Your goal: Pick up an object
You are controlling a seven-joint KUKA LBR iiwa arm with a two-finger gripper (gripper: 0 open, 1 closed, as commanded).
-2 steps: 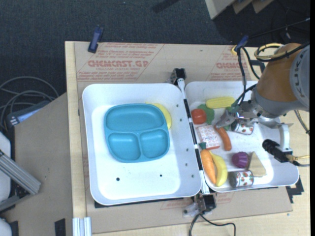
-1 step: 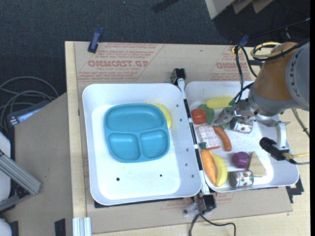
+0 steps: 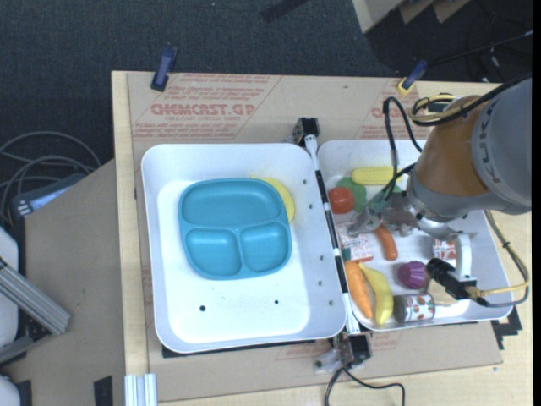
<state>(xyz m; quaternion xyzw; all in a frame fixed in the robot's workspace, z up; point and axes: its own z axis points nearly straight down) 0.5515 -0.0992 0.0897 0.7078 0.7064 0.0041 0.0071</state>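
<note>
Right bin [image 3: 499, 311] holds toy food; left bin [image 3: 161, 227], blue tray [image 3: 235, 228].

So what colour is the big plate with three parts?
The divided plate is light blue, seen clearly in the camera view, in the left bin.

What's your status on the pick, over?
Gripper low in right bin, among toy food. Tomato, small sausage close by. Nothing seen held.

The grey arm with its orange band [image 3: 456, 163] reaches over the right white bin [image 3: 494, 303], its tool [image 3: 372, 218] low among a red tomato [image 3: 341, 199], yellow banana [image 3: 382, 293] and orange carrot [image 3: 359, 284]. A blue sectioned plastic tray [image 3: 235, 227] lies in the left white bin [image 3: 169, 303].
</note>
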